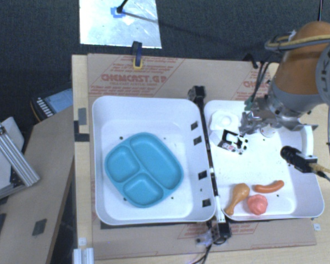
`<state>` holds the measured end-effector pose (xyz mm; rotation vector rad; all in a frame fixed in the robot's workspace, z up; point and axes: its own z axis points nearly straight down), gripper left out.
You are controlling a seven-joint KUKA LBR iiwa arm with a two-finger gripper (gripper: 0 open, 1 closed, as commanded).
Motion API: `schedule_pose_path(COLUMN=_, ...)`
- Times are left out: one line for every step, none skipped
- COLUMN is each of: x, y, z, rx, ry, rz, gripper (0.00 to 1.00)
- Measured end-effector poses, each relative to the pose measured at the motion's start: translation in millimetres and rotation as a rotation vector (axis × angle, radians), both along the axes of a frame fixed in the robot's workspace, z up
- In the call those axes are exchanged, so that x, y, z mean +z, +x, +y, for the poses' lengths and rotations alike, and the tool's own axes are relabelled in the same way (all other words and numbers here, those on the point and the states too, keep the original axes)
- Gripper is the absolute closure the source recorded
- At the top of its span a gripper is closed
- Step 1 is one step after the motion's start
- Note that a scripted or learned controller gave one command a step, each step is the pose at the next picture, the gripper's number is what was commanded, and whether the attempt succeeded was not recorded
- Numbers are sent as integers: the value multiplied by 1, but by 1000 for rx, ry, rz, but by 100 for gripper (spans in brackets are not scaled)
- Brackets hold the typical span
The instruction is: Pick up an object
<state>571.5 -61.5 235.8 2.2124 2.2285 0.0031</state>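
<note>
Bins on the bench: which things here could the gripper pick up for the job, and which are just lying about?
For the job:
- gripper
- chicken drumstick
- sausage
- pink lump
- right bin

Lying about:
- blue divided plate in the left bin
- yellow clip on the cardboard
- shiny sheet

Cardboard-topped bench (154, 73) bearing left bin (107, 147) and right bin (313, 197) side by side.

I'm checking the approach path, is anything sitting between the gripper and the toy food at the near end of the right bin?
Nothing visible does. The gripper hangs over the right bin's far half; bare white floor separates it from the drumstick, sausage and pink piece.
</note>
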Motion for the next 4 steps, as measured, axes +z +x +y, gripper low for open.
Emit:
schedule_pose_path(x=2, y=6, z=62, rx=1, ry=0, rz=0, gripper=100)
schedule_pose_path(x=1, y=17, z=117, rx=3, ry=1, rz=0, gripper=100)
schedule_pose_path(x=-5, y=18, z=173, rx=0, ry=0, rz=0, gripper=100)
schedule_pose_path(x=-2, y=6, z=170, rx=-6, ry=0, rz=3, gripper=100)
